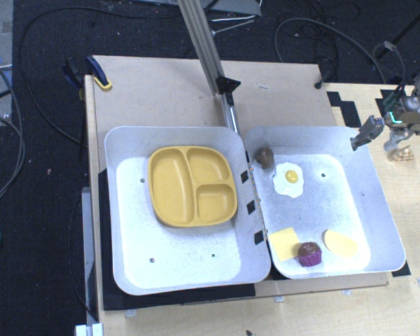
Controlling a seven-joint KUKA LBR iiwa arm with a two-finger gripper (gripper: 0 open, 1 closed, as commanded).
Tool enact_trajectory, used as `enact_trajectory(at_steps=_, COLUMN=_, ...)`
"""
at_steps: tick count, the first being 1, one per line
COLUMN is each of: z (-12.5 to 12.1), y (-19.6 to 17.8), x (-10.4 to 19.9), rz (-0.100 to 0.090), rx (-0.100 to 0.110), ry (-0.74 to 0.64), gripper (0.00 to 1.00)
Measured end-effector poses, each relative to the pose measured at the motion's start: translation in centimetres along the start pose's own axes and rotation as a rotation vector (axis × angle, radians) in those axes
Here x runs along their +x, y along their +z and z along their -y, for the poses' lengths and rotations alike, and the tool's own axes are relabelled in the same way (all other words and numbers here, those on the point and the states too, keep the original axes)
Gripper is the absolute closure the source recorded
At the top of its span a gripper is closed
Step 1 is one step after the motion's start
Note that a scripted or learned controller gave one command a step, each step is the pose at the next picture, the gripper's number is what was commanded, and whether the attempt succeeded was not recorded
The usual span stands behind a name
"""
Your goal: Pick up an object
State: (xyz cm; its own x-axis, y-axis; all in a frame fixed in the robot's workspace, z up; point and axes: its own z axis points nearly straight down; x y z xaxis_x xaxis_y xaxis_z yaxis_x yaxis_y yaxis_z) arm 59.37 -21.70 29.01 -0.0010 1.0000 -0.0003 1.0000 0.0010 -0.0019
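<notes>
My tool (390,133) hangs at the right edge of the view, just outside the right bin's (378,208) far right corner, above the bench (280,89), well apart from every item. I cannot tell how it is set. Inside the right bin lie a fried egg (289,179), a small brown lump (264,157) near the far left corner, a yellow cheese slab (283,243), a purple piece (309,254) touching it, and a pale yellow piece (340,243). The left bin (126,208) holds a yellow divided plate (192,186).
</notes>
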Motion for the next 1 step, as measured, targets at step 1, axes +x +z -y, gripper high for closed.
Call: enact_trajectory(at_steps=1, z=-0.05, y=-0.12, x=0.00, rz=0.001, rx=-0.002, ry=0.000, gripper=0.00)
